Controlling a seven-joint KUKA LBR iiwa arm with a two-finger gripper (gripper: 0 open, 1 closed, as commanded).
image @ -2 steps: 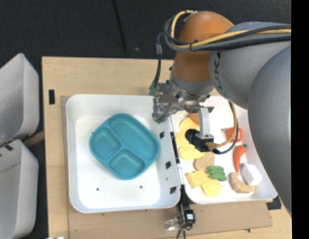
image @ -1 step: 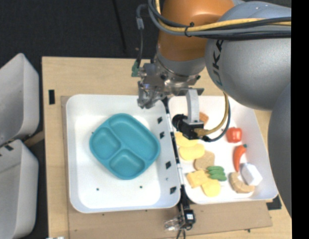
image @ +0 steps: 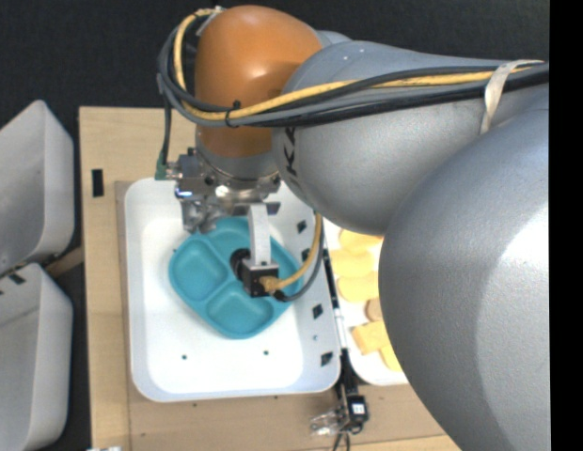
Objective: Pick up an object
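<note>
From above, a teal divided tray (image: pixel 202 272) lies in the left white bin (image: pixel 160 346) on the counter (image: pixel 103 252). The end effector (image: pixel 212 214) hangs at the tray's upper edge; apart or together, I cannot tell. Pale yellow pieces (image: pixel 359 256) lie in the right bin (image: pixel 369 376).

Two bins sit side by side on the tabletop (image: pixel 103 252). A divided tray (image: pixel 202 275) lies in the middle of the left bin (image: pixel 160 350). The tool (image: pixel 209 216) hangs over the tray's back part. In the right bin (image: pixel 367 372) lie small pieces (image: pixel 353 259), largely hidden under the arm (image: pixel 414 158).
</note>
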